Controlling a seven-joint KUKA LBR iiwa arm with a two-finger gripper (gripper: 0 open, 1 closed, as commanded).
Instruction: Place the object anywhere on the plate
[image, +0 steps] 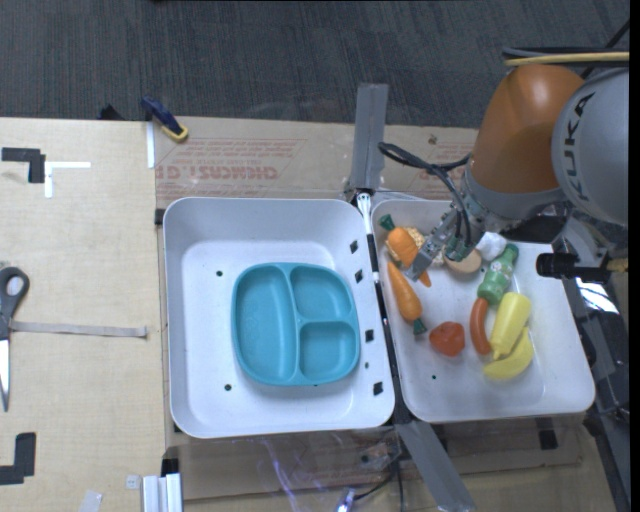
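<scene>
Left white plastic bin (190, 330): one teal three-compartment plate (296, 323), centred. Right white plastic bin (560, 385): orange toy carrot (404, 289) at 9 o'clock; red toy tomato (448, 338) centre; yellow toy banana (510, 358) at 4 o'clock. Claw (428, 252): low over the carrot's top end, at 10 o'clock in that bin; its state cannot be told.

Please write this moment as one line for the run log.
phase: reaching | tool: low in right bin, beside carrot | plate: left bin, no object placed
</scene>
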